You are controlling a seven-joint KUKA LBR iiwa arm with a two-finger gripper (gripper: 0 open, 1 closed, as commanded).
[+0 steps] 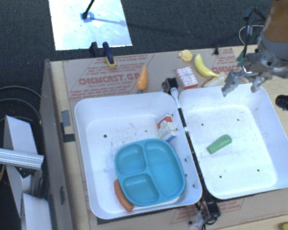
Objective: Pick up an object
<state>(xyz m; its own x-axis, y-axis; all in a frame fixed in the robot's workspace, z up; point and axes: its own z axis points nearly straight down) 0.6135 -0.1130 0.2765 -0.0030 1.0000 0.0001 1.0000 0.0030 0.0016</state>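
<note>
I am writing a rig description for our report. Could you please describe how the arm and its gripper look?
The arm has an orange band over a grey, rounded metal wrist. Black cables loop beside it on its left in the camera view. The gripper is grey metal with two short fingers pointing down. No markings can be made out.

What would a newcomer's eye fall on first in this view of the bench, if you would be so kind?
Probably the blue divided tray, which fills the near part of the left bin, with a small carton at its far edge. Next, the lone green block in the right bin, and the gripper hanging over that bin's far rim.
</note>
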